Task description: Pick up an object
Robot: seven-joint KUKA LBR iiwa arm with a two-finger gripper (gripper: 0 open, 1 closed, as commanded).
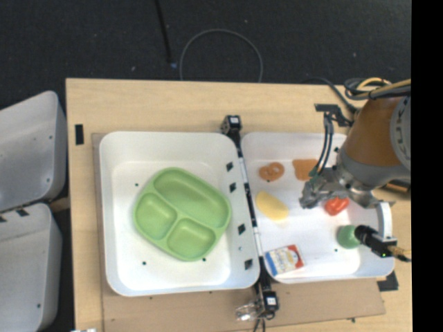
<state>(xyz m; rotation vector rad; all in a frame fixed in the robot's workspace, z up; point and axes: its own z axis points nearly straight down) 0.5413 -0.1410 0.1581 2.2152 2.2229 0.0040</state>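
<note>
The right bin (311, 263) holds a yellow lemon-like piece (272, 206), an orange ring (271, 171), an orange flat piece (303, 168), a red object (337, 205), a green round object (347, 236) and a small white carton with red and blue print (284, 259). My gripper (313, 195) hangs low over the middle of that bin, right of the yellow piece and just left of the red object. The arm's wrist (370, 151) covers the bin's right side.
The left bin (118, 268) contains a green divided plate (182, 213). A black clip-lined divider (243, 199) separates the two bins. Cables (329, 133) trail from the arm over the right bin's back edge. White chair parts (28, 158) stand beyond the bench's left edge.
</note>
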